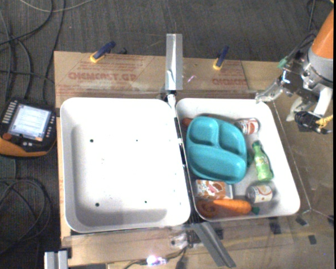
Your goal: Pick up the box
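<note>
We see the small printed cardboard box (214, 189) lying just in front of the teal divided plastic tray (216, 148), an orange carrot (231, 207) nearer still. Beyond the tray, outside its white bin (288, 172), hangs the gripper (302, 102); its opening we cannot tell.

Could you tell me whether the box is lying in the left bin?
No, the box lies in the right bin, between the teal tray and the carrot.
</note>
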